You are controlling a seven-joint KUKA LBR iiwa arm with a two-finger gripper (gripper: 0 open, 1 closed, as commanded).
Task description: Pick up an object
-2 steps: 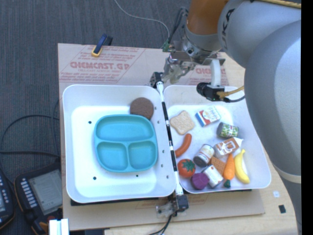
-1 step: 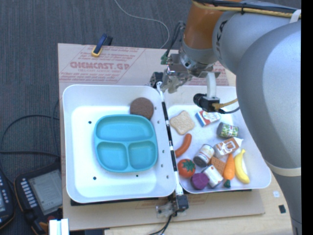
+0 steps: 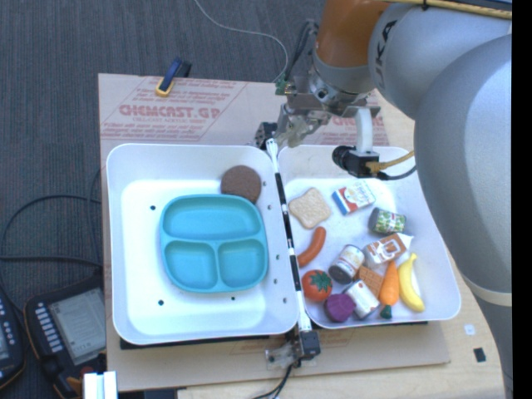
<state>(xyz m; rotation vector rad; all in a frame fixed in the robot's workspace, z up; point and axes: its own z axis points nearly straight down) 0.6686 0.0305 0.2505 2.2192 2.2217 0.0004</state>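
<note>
so two white bins side by side. left bin (image 3: 116, 223) has one blue divided tray (image 3: 214, 243) with three compartments, plus one brown round patty (image 3: 242, 181) just behind it near the divider. right bin (image 3: 432, 248) holds the pile: one bread slice (image 3: 310, 208), one sausage (image 3: 312, 246), one tomato (image 3: 316, 284), one purple thing (image 3: 339, 307), one carrot (image 3: 389, 283), one banana (image 3: 409, 283), one red-and-white carton (image 3: 355, 198), one green can (image 3: 387, 221), plus a few other small packages bunched together. gripper (image 3: 287, 135) hangs over the back end of the divider, nothing visible in it, can't tell how its tips are set.
</note>
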